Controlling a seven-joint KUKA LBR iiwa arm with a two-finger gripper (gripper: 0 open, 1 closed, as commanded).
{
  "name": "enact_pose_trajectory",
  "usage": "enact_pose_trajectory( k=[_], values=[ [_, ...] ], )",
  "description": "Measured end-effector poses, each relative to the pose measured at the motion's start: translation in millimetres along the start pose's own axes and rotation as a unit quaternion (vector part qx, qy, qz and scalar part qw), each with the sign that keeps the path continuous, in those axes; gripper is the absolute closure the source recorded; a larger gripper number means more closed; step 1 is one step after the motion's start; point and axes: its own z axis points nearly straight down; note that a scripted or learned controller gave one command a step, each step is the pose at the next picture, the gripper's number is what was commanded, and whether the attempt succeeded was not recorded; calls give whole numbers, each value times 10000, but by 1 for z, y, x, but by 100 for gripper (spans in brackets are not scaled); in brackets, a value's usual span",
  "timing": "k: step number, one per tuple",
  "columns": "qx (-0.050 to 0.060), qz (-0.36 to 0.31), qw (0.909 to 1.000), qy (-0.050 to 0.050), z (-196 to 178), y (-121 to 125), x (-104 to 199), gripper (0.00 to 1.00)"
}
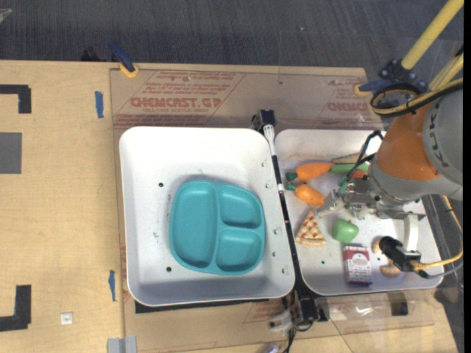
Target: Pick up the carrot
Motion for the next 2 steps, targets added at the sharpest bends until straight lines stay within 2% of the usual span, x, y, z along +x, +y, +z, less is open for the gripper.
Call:
enact_pose_trajectory(
  k=[1, 2],
  values=[
    [54, 1500, 9887, 5, 12, 38, 16, 0],
    [155, 2205, 9753, -26, 14, 102, 26, 0]
  ],
)
